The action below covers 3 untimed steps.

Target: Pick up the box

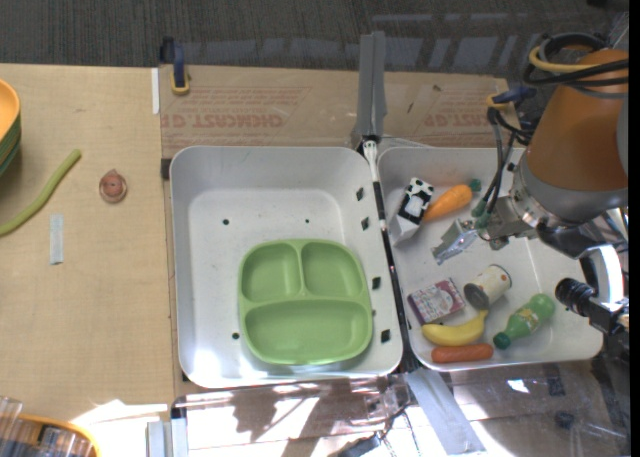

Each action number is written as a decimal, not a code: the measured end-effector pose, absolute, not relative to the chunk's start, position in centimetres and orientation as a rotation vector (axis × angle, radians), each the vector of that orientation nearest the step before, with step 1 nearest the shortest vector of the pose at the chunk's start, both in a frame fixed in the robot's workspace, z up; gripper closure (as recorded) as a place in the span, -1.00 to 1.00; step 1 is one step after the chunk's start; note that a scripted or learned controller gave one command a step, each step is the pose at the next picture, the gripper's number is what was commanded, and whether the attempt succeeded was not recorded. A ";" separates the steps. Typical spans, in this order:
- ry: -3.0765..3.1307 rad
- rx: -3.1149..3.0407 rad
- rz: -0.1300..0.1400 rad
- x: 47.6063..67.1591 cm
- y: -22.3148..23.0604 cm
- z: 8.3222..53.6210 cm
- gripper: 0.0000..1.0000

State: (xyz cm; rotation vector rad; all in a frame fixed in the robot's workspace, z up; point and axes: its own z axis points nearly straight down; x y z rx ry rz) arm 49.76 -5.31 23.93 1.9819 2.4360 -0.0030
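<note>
The box (436,299) is lying flat on the floor of the right bin (570,345), toward its front left part. It is small and squarish, showing a pinkish-red and white printed face, turned a little askew to the bin's walls. Its front right corner is sitting just beside the banana (455,329), and the can (488,287) is lying just to its right.

The gripper (452,241) is hanging over the middle of the right bin, behind the box and apart from it. Its grey fingers are standing spread, with nothing between them.

Counting the right bin's things, one of each is lying there: one box, one yellow banana, one red-orange sausage-shaped piece (461,353) in front of the banana, one tan can on its side, one green bottle (524,321) near the front right, one orange carrot (447,200) at the back, and one black-and-white toy (415,199) just left of the carrot.

The left bin (200,185) is holding one green plate (304,302) with three compartments, sitting toward its front right.

On the bench (110,315) left of the bins, one green stalk (38,199), one small round pinkish piece (113,186) and one small pale strip (57,241) are lying well apart from each other.
</note>
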 end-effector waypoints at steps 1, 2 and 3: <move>2.422 2.004 -0.004 47.7 -5.5 19.0 -1.00; 2.319 2.121 -0.004 47.7 -5.7 19.1 -1.00; 2.320 2.120 -0.004 47.8 -2.6 19.0 -1.00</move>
